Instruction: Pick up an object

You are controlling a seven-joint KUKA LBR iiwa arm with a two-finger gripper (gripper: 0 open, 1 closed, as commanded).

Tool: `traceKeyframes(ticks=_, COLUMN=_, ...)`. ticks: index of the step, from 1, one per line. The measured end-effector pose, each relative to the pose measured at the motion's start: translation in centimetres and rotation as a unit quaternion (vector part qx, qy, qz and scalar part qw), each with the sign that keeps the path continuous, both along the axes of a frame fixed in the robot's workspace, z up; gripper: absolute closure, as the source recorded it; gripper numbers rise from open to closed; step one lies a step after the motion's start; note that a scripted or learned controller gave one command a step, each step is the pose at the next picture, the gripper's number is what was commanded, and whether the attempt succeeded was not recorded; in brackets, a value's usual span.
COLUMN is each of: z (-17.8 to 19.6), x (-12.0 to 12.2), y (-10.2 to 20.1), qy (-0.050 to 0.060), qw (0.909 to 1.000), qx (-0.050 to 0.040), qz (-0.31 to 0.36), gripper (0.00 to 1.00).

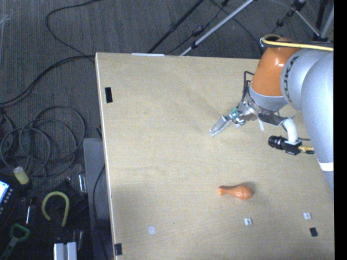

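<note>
Lying on bare tan bench top (162,145), well apart from gripper.

Resting low of centre: orange pear-shaped object (237,192), likely light, smooth, apt to roll; best pinching across the bulbous end. Hovering right, above it: gripper (219,126), seemingly gripping nothing; jaw state not clear.

Position: one fixed camera above the surface (162,145), looking down at a slant.
Range: moderate; cabled floor (49,64) visible left.
Arm entry: arm (303,85) from frame right.
</note>
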State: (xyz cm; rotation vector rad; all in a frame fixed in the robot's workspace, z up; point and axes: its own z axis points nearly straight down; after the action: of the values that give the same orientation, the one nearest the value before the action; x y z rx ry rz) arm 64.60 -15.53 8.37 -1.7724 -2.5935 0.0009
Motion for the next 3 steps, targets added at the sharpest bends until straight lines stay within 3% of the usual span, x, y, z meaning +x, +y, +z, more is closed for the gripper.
traceKeyframes(ticks=1, z=3.4, x=2.3, y=-6.8, qy=-0.001, qw=0.9996, qx=-0.0011, qz=-0.030, gripper=0.00)
traceKeyframes(ticks=2, z=0.1, x=2.3, y=-4.1, qy=-0.001, qw=0.9962, qx=-0.0008, qz=0.088, gripper=0.00)
traceKeyframes(ticks=3, z=1.1, x=2.3, y=-4.0, qy=-0.002, qw=0.9962, qx=-0.0016, qz=0.087, gripper=1.00)
